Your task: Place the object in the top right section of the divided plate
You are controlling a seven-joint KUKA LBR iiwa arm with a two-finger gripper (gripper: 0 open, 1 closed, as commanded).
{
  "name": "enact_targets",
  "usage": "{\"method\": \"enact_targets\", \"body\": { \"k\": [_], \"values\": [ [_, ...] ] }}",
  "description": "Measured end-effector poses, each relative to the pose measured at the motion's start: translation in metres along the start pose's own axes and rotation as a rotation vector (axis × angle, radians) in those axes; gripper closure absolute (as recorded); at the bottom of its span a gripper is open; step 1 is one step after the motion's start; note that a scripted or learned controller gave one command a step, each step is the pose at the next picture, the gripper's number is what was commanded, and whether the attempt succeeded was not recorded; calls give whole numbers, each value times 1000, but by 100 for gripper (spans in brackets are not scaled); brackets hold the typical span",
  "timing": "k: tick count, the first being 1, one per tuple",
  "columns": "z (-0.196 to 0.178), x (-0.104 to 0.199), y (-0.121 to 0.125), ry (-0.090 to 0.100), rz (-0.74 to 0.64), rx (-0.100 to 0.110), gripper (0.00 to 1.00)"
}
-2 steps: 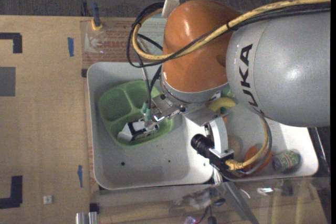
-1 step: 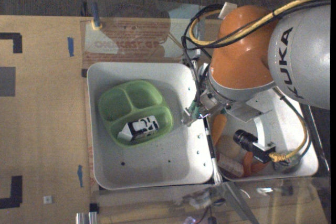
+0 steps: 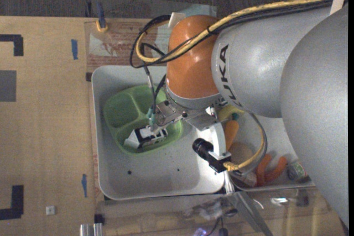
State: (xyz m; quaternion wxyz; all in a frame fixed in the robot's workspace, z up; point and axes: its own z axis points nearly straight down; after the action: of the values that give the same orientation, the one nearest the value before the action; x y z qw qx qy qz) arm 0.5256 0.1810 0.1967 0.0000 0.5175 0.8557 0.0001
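Bench bin (image 3: 110,174), carrots (image 3: 271,169) beside plate (image 3: 119,110)

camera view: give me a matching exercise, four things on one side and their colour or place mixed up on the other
Things:
1. divided plate
2. gripper
3. band above the wrist
4. carrots

Colour or place:
A. orange, on the arm
B. green, in the left bin
C. in the right bin
D. over the plate's lower part

Pairs: 1-B, 2-D, 3-A, 4-C
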Motion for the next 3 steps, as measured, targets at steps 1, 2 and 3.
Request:
{"method": "enact_targets", "body": {
  "k": [1, 2, 3],
  "values": [
    [-32, -52, -79, 1, 5, 2, 100],
    [-54, -149, -127, -2, -95, -2, 100],
    [-28, -82, -95, 1, -129, 1, 100]
  ]
}}
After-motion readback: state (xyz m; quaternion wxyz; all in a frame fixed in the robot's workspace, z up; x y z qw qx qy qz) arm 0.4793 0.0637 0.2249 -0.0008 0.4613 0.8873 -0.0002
